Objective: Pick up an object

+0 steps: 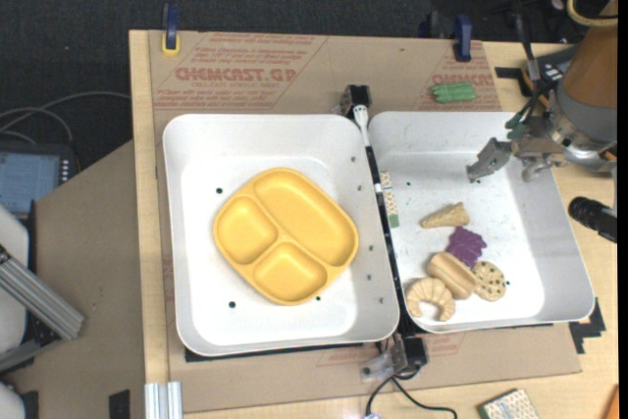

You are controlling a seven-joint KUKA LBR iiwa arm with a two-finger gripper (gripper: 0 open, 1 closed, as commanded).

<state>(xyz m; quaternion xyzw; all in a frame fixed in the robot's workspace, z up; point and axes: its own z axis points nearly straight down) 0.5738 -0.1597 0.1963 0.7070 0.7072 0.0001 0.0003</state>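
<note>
We see the hand [506,158] over the upper part of the right bin [554,304], its two grey metal fingers spread wide, with nothing between them. Below it and a little to its left lies a tan cone-shaped pastry [444,216], ridged, its long axis nearly level across the bin and its narrow tip pointing toward the right. Further below the hand sits a cluster of toy foods: a lumpy purple piece like a bunch of grapes [465,241], a smooth brown oblong roll [451,273] lying on a slant from upper left to lower right, a round speckled cookie [489,282] just right of it, and a pale curved croissant [432,298] at the low left end of the group. Well to the left of the hand, the other white bin [191,211] holds a glossy yellow plastic tray [285,234] with three rounded compartments, turned at a slant. Above the hand, on the brown cardboard-covered counter [245,69], rests a small green object [453,92].
</note>
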